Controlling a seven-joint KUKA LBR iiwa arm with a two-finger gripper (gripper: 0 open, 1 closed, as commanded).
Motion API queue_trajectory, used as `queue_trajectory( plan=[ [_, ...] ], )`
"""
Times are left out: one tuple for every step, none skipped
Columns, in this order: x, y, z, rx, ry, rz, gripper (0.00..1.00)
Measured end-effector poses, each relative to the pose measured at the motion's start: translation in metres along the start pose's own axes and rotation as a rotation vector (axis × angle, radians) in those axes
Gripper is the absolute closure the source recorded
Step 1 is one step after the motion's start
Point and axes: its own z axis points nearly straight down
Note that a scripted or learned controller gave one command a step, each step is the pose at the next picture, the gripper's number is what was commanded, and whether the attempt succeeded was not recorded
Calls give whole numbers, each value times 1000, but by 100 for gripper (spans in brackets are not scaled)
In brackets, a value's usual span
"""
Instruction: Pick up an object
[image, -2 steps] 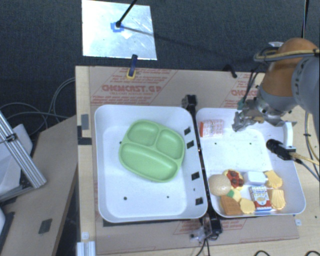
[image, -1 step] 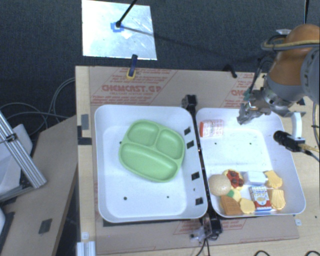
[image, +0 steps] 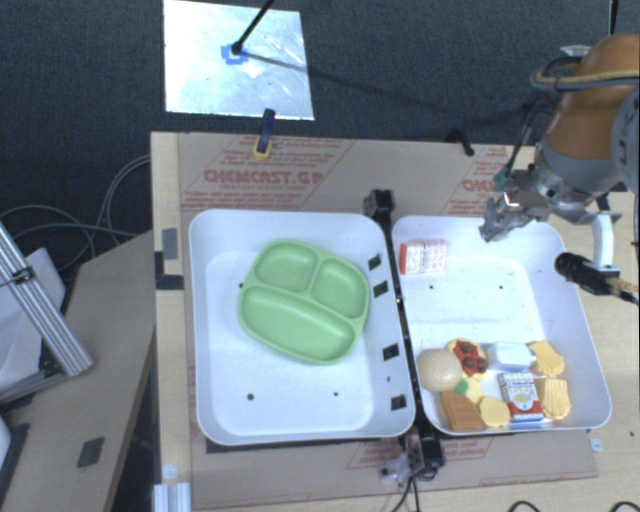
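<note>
The right bin (image: 560, 300) holds a heap of toy food at its near end: a beige bun (image: 438, 369), a pizza slice (image: 467, 354), a small red and white carton (image: 520, 392), yellow pieces (image: 548, 355) and a brown piece (image: 460, 411). A red and white box (image: 424, 257) lies alone near the bin's far left corner. My gripper (image: 497, 222) hangs above the bin's far edge, to the right of that box and well apart from the heap. Nothing shows between its fingers.
The left bin (image: 220, 400) carries a green divided plate (image: 304, 300). A black divider (image: 393, 300) runs between the bins. The grey and orange arm (image: 590, 110) reaches in from the upper right. Cardboard (image: 300, 170) underlies both bins.
</note>
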Motion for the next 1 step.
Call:
queue_trajectory(
  plan=[
    [54,6,10,3,2,-5,100]
  ],
)
